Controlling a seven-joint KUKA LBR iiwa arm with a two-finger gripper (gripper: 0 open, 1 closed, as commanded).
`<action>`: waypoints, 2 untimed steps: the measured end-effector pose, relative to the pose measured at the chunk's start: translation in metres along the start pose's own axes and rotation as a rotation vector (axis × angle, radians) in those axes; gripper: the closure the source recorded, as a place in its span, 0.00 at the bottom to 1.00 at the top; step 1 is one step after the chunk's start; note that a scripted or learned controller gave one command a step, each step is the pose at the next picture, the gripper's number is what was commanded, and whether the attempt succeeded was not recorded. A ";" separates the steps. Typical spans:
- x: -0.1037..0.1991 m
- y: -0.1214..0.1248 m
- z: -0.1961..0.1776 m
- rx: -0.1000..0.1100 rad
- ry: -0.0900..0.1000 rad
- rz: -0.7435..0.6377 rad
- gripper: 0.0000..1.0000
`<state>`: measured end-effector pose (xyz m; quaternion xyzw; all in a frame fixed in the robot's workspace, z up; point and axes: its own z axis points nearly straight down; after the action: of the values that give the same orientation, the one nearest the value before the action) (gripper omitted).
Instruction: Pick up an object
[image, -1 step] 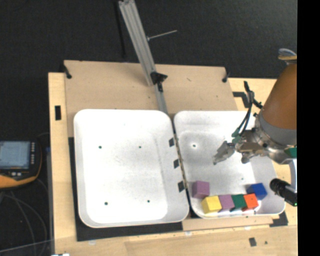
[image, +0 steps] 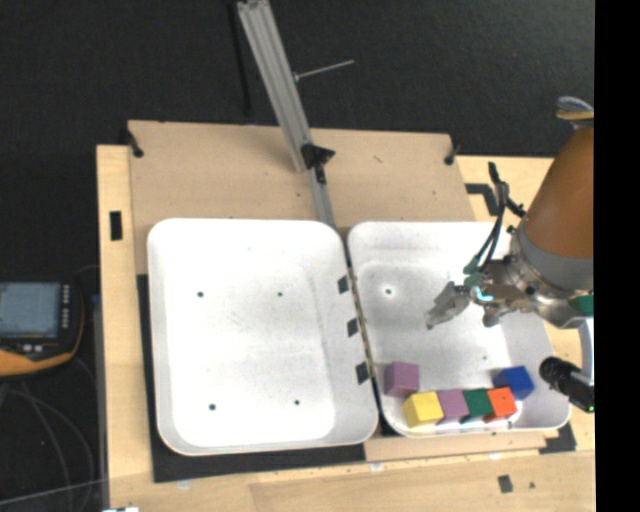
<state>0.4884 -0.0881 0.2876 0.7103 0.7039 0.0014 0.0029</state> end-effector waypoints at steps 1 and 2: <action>0.000 0.000 0.000 -0.001 0.000 0.001 0.00; 0.000 0.000 0.000 -0.001 0.000 0.002 0.00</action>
<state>0.4886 -0.0880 0.2875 0.7110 0.7032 0.0017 0.0034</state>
